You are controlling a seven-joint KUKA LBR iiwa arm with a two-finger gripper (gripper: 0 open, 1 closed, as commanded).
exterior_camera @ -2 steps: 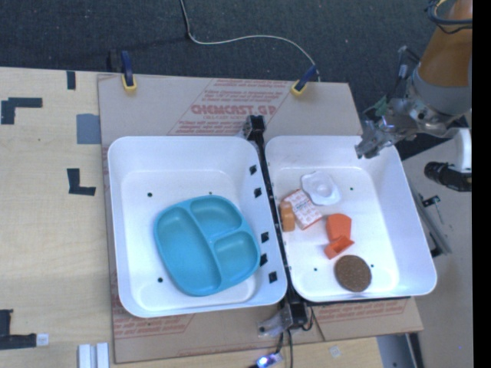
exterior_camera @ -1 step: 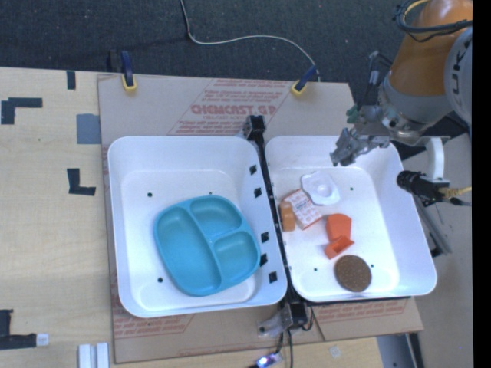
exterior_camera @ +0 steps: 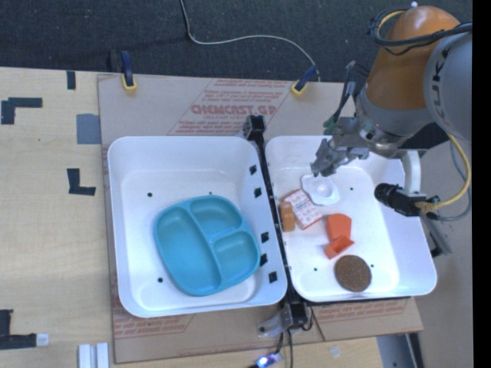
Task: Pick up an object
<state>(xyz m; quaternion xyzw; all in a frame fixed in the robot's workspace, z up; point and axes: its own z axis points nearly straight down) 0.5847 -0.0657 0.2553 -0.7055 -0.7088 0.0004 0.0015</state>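
Camera view: brown disc point(exterior_camera: 353, 273) nearest, well below jaws. Orange block point(exterior_camera: 337, 234) next, below jaws. Small packet point(exterior_camera: 300, 208) down-left. White cup-like piece point(exterior_camera: 321, 189) just under jaws, maybe touching. Jaws state: cannot tell. Blue tray point(exterior_camera: 205, 244) far left, other bin.

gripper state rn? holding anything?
Gripper: low in the right bin, just above the white piece. Open or shut cannot be told from this angle, and no object is visible between the fingers.
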